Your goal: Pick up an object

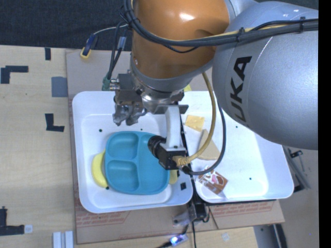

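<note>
Two shallow white bins are seen side by side on the tabletop (pixel 31 154), and the end effector (pixel 125 115) is lowered over the far part of the left bin (pixel 85 190). Whether the end effector is released or clenched cannot be told, as it is seen from above and half hidden by the wrist; nothing is seen held in it. Just below and nearer the camera than the end effector, a blue compartment tray (pixel 135 164) is laid flat in the left bin, with a yellow banana-like piece (pixel 98 172) tucked under its left edge. To the right of the end effector, beyond the black cabled fitting, a pale yellow wedge (pixel 195 122) and a small printed packet (pixel 214 181) are seen in the right bin (pixel 269 180). The tray is judged to be light, stiff, smooth plastic, likely slippery and too broad to be spanned; a raised rim or the divider between compartments is judged the best place to be pinched. The banana piece is judged narrower and easier to be closed upon.
</note>
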`<state>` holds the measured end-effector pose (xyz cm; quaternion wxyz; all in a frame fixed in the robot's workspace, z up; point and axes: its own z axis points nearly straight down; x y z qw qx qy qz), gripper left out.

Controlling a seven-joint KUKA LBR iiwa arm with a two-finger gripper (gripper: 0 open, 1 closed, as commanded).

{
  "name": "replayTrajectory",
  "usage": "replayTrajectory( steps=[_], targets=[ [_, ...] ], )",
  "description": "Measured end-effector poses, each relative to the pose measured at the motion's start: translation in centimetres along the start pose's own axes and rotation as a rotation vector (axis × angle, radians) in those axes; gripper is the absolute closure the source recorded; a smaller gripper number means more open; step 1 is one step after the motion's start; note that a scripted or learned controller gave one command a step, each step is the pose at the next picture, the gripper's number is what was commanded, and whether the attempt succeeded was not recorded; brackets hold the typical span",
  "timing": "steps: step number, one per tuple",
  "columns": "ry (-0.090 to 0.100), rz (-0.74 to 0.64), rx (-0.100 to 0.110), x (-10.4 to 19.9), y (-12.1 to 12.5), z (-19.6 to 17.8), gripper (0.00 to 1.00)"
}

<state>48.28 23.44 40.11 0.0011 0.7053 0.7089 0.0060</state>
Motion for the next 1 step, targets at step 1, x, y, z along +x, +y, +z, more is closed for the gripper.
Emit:
replayTrajectory(
  steps=[1],
  targets=[
    [-0.001, 0.002, -0.001, -0.03, 0.22, -10.47, 1.0]
  ],
)
